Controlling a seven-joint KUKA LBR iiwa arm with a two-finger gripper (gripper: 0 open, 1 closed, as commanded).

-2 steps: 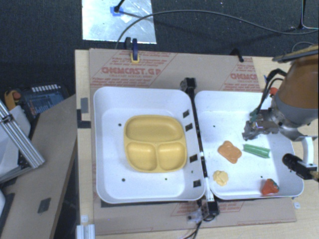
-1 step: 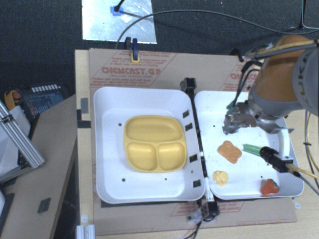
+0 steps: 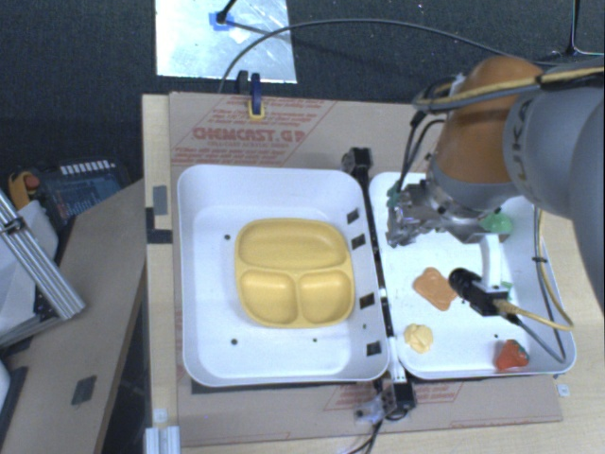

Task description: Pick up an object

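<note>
One arm (image 3: 529, 140) reaches in from the right, bent low over the right bin (image 3: 383, 192). Pincer (image 3: 406, 218) state cannot be told; nothing visibly gripped.

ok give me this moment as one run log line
claw: low in right bin, upper left | objects: orange piece, yellow piece, red piece | left bin: yellow tray
</note>
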